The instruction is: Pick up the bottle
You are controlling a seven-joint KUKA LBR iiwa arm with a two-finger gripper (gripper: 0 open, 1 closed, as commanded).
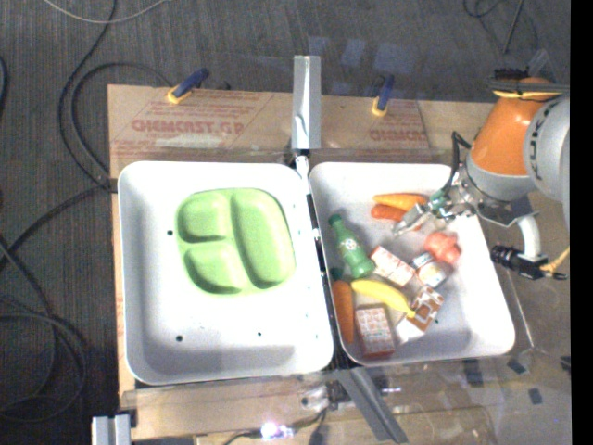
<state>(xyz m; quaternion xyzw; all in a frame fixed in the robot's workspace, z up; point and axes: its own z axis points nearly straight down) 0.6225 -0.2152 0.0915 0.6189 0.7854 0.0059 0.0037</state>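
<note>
From above, the green bottle lies tilted against the left wall of the right bin, cap pointing to the far side. The gripper hovers to the bottle's right, just past an orange carrot, its fingers spread and holding nothing. To do this well, it should likely swing left over the bottle's body and straddle it across its width. Counted: two bins, one bottle, one green tray left of the bottle, one banana just below it.
</note>
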